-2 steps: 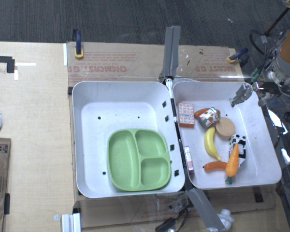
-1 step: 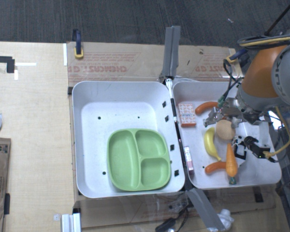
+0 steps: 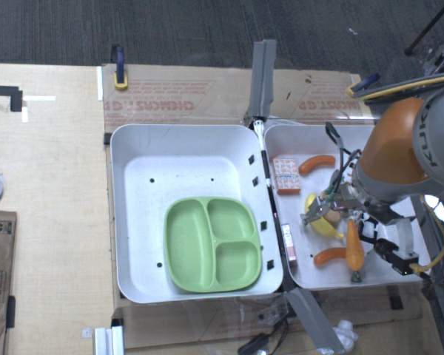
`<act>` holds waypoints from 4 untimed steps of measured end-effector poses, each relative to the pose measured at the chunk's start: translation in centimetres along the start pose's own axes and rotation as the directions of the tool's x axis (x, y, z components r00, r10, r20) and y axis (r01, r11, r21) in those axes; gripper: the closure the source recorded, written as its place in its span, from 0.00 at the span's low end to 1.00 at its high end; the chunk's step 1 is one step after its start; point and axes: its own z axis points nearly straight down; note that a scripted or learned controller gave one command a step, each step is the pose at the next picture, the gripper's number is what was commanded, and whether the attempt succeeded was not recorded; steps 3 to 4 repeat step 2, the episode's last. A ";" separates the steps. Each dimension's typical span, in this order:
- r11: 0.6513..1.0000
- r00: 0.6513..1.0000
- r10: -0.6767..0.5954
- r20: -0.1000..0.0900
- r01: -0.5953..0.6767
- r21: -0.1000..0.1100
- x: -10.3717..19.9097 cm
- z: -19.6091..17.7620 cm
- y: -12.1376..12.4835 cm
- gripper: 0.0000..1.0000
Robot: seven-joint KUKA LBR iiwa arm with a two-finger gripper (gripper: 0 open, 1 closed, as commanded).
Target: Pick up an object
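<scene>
Grey and orange, the arm [image 3: 399,143] reached into the right bin [image 3: 303,272], its gripper [image 3: 327,211] low over a yellow, banana-like toy [image 3: 322,222]. Whether the gripper was spread or closed could not be told, nor whether it touched the toy. A carrot [image 3: 354,248], two sausages [image 3: 316,164] [image 3: 328,256] and a small box [image 3: 286,175] lay nearby. The left bin [image 3: 133,198] held a green divided plate [image 3: 213,244].

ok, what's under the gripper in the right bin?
The gripper sits over a yellow banana-like toy in the right bin. A carrot and two sausages lie nearby. The arm covers the bin's far right side.
</scene>
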 end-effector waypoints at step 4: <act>0.915 0.915 0.405 0.002 -0.405 -0.001 3.8 -10.0 7.3 1.00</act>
